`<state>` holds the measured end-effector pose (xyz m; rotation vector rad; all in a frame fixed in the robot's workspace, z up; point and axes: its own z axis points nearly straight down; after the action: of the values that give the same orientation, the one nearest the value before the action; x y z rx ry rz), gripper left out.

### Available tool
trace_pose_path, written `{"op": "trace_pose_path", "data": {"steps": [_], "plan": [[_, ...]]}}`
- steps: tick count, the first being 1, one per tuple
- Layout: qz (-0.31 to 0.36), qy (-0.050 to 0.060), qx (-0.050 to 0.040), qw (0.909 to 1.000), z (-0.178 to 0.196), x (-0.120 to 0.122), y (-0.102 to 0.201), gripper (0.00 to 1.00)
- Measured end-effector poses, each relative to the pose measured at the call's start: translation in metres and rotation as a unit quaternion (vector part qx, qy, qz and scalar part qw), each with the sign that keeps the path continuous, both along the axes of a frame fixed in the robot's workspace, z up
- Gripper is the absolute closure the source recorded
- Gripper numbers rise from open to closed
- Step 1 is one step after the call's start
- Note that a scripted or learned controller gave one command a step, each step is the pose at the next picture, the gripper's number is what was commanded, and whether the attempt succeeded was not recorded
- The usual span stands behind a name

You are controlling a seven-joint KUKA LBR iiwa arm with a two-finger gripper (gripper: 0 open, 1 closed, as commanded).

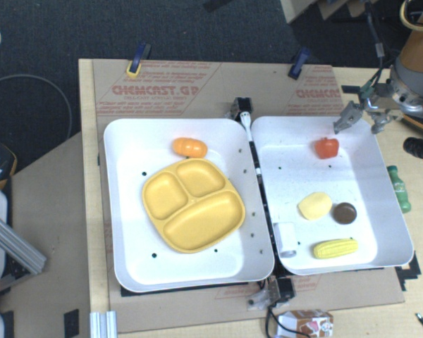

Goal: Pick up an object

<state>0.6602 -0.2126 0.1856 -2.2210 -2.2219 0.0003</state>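
In the right bin (pixel 381 182) lie a small red fruit (pixel 327 148) near the back, a pale yellow lump (pixel 314 205), a brown round piece (pixel 345 213), a yellow corn cob (pixel 335 248) and a white block (pixel 285 236) at the front left. The left bin (pixel 120 189) holds a yellow divided plate (pixel 192 205) and an orange piece (pixel 189 147) behind it. My gripper (pixel 363 119) hangs above the right bin's back edge, right of the red fruit, open with nothing between its spread fingers.
A green bottle-like object (pixel 399 188) lies outside the right bin's right rim. Clamps (pixel 136 61) hold the cardboard base at the back. A black divider (pixel 254 167) runs between the bins. Cables and a small box (pixel 310 324) sit at the front.
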Motion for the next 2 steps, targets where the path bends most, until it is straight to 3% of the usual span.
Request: {"op": "trace_pose_path", "data": {"steps": [1,2], "plan": [[0.001,0.000,0.0010,1.0000,-0.081,0.006,-0.007,0.00],[-0.001,0.002,0.0010,1.0000,-0.019,-0.063,-0.011,0.00]]}}
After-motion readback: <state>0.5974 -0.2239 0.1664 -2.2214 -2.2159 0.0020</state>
